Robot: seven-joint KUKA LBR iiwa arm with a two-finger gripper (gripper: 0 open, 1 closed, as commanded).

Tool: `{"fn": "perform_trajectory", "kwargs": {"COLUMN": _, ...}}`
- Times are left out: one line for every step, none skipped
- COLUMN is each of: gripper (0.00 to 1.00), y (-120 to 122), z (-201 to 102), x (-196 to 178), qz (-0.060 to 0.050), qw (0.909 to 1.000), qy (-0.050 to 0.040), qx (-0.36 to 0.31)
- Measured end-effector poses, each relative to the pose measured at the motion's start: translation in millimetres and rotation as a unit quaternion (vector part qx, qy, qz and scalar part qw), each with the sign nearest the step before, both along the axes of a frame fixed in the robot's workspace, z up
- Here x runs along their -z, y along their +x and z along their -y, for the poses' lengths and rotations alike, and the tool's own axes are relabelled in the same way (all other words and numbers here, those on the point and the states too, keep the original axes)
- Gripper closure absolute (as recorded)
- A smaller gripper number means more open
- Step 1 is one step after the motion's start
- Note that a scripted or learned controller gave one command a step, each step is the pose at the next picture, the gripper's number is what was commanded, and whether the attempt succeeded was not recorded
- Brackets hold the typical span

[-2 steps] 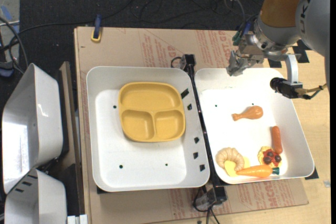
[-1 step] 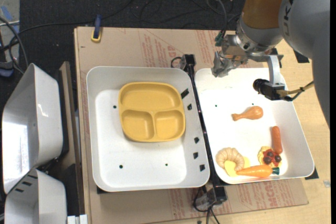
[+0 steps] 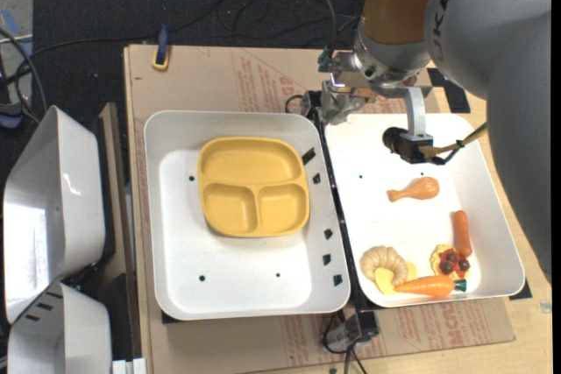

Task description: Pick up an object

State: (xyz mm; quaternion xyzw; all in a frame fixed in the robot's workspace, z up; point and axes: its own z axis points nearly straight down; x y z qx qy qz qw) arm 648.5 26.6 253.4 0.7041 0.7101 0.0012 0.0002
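One plate sits in the left bin. Gripper hangs between the bins at their far edge; its grip state cannot be told. Drumstick lies alone mid right bin: centre above it, descend straight.

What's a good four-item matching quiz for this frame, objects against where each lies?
Things:
1 yellow plate
2 drumstick
3 croissant
4 sausage

Places:
a close to the right bin's right wall
b in the left bin
c around the middle of the right bin
d right bin's lower-left corner as the camera sees it

Pairs: 1-b, 2-c, 3-d, 4-a
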Motion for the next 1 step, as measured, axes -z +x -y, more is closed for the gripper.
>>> {"fn": "perform_trajectory", "kwargs": {"gripper": 1.0, "y": -3.7, "z": -50.8, "x": 14.0, "qz": -0.002, "qw": 1.0, "qy": -0.0001, "qx": 0.0}}
